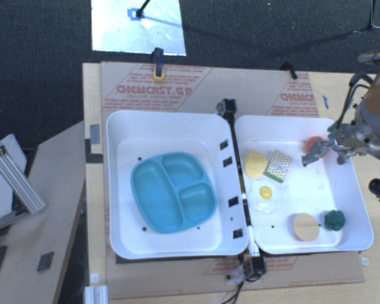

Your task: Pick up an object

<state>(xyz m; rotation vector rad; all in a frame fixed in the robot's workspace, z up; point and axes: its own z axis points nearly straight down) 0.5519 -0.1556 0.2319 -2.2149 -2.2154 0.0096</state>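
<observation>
Camera view: gripper (327,151) sits over the upper right part of the right bin (351,198), arm coming in from the right edge. Whether it is apart or together I cannot tell; dark parts blur into each other at this size. An orange-red object (314,143) lies just beside the gripper on its left, touching or nearly touching it, but I cannot see it clamped, so not counted as held.

Other pick candidates, all resting on the bin floor:
- checkered sponge (279,165), left of the gripper and slightly below, near
- yellow piece (256,163), further left, touching or just beside the sponge
- fried egg toy (265,193), below-left, well apart
- tan disc (306,227), below the gripper, well apart
- dark green object (334,220), below the gripper, just beside the disc

Left bin (123,138) holds a blue divided tray (173,192), far left of the gripper, across the divider.

Progress, as a judgement: gripper is at grasp height or close to it beside the orange-red object, probably the target. Nothing visibly lifted. Grasp unconfirmed, lift and clearing the bin left to do. Task looks early to mid, not done.
</observation>
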